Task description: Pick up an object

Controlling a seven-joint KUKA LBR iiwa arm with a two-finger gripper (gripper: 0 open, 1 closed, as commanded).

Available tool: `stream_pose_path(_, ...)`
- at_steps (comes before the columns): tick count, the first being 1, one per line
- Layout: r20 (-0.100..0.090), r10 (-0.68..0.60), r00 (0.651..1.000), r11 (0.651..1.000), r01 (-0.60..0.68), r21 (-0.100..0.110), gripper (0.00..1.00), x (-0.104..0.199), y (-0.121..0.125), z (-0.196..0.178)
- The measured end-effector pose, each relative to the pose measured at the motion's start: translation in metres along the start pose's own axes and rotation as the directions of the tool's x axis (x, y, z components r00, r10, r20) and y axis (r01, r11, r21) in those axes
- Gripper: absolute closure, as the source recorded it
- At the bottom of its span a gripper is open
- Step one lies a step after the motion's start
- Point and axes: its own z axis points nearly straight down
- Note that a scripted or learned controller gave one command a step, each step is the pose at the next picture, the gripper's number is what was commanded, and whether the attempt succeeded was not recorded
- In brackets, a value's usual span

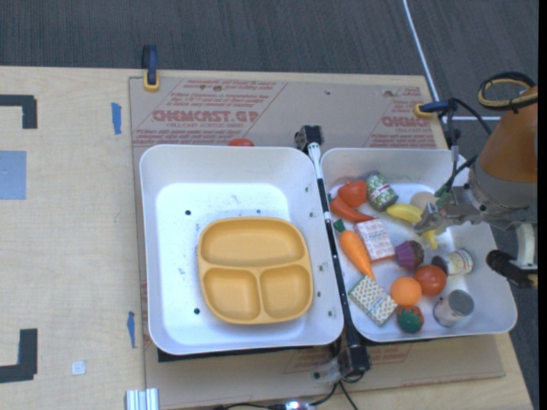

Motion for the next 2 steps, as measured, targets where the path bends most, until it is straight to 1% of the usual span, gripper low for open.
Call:
stream_pose_path(1, -0.002, -0.001, 1.0, 1.0, 0.001, 0.001, 1.0, 0.041, -0.038, -0.08)
stream_pose_path(2, -0.004, -0.002, 1.0, 1.0, 0.002, 0.005, 1.0, 0.121, -0.054, -0.093)
